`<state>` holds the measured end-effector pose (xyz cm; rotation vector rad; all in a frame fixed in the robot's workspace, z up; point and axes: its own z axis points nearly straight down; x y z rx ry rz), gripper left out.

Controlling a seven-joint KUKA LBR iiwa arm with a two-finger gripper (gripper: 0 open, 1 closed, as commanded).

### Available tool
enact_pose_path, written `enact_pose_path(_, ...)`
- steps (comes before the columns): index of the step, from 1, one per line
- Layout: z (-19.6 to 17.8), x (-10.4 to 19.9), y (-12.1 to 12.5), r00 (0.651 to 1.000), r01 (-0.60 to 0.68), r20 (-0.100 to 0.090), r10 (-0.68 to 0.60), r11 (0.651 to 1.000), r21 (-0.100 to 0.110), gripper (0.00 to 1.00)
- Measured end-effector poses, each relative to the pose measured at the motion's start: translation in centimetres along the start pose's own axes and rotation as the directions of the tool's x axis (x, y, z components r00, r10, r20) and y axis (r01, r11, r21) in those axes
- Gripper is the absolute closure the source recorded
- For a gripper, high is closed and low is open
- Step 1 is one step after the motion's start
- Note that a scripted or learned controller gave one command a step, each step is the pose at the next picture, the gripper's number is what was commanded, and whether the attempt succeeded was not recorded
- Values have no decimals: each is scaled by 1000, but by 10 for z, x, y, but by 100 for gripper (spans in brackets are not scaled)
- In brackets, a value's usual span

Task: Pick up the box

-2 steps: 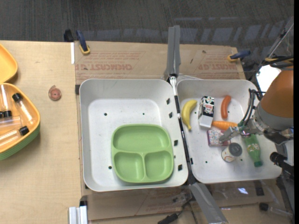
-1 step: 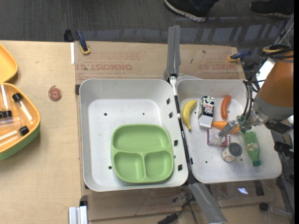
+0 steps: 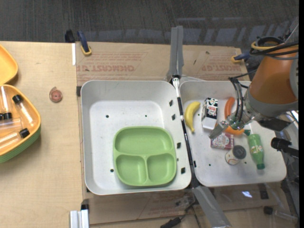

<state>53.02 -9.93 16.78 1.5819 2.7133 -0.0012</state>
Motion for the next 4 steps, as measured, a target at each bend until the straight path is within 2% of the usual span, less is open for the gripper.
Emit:
enact_pose_path(1,69,-12,8,965,-264,-1,264,965,2,0)
enact_pose_path(2,77,1,-24,853,-521,-1,521,853,3,0)
enact_pose_path(3,69,0,-25,853,-523,-1,523,853,6,100)
enact_pose_path(4,-53,-7,28,920,-391,1,391,920,3,100)
